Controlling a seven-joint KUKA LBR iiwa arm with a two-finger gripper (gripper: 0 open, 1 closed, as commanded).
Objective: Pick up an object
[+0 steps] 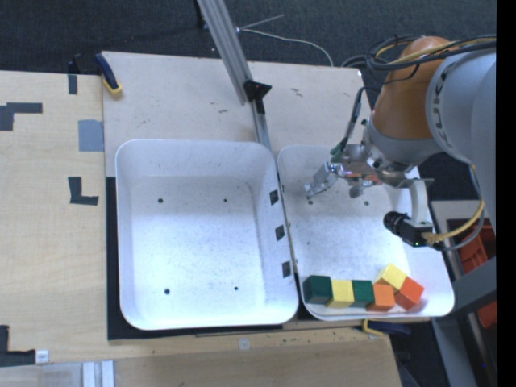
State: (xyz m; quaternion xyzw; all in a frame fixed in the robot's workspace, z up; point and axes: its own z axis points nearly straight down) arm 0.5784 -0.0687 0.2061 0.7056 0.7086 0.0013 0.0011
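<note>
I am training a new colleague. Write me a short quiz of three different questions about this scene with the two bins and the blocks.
1. True or false: the coloured blocks lie in the bin on the view's left.
2. Multiple choice: where do the blocks sit in their bin? A) along the near edge B) in the middle C) at the far edge
3. Fill in: the block at the left end of the row is ____.

Key:
1. False; they lie in the right bin.
2. A; the gripper is above the far part of that bin, apart from the blocks.
3. Green.
</note>
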